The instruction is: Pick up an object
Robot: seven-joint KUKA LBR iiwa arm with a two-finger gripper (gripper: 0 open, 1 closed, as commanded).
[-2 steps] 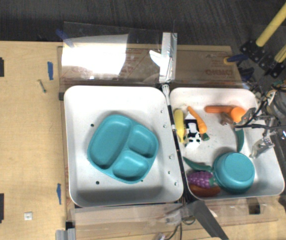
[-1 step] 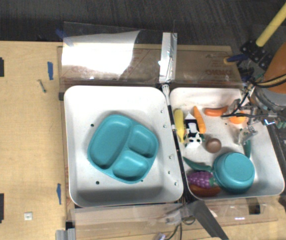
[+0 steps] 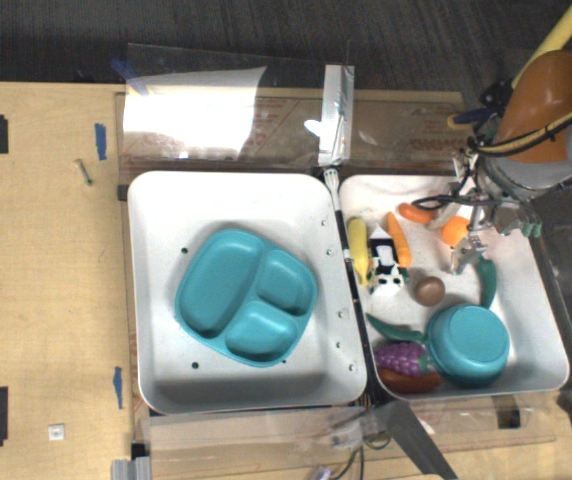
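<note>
Closest to us in the right bin [image 3: 551,368], a teal bowl [image 3: 471,343] sits beside purple grapes [image 3: 406,360], then a brown ball [image 3: 427,290], a banana [image 3: 357,248] and a carrot [image 3: 398,238]. Farther back the gripper [image 3: 469,253] hangs over an orange piece [image 3: 453,230] by a green pepper [image 3: 487,280]; open or clenched, I can't tell. The danger: crowded toys could nudge aside or slip out.
</note>
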